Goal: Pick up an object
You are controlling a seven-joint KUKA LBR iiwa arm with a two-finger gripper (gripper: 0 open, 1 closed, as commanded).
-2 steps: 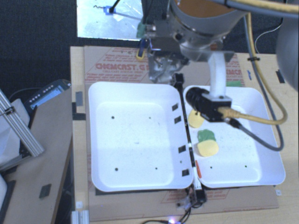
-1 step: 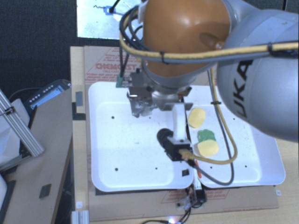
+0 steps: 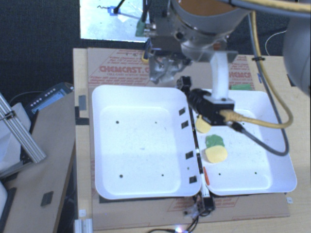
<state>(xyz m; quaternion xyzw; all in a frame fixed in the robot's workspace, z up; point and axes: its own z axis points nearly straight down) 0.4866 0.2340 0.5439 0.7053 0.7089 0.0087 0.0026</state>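
Green object (image 3: pixel 214 141) lies apart from end effector (image 3: pixel 163 73).

Two shallow white bins sit side by side on a cardboard sheet (image 3: pixel 121 67) printed in red "CHEMCAST", laid over the pale wooden surface (image 3: pixel 80 72). The left bin (image 3: pixel 141 149) takes the centre, the right bin (image 3: pixel 252 174) lies at 4 o'clock, and small black clips (image 3: pixel 184 125) line the seam between them. At 9 o'clock are a slanted aluminium rail (image 3: pixel 22 135) and a grey handheld pendant (image 3: pixel 51 96). A bright metal panel (image 3: pixel 109 13) lies on dark carpet (image 3: pixel 34 33) at 11 o'clock.
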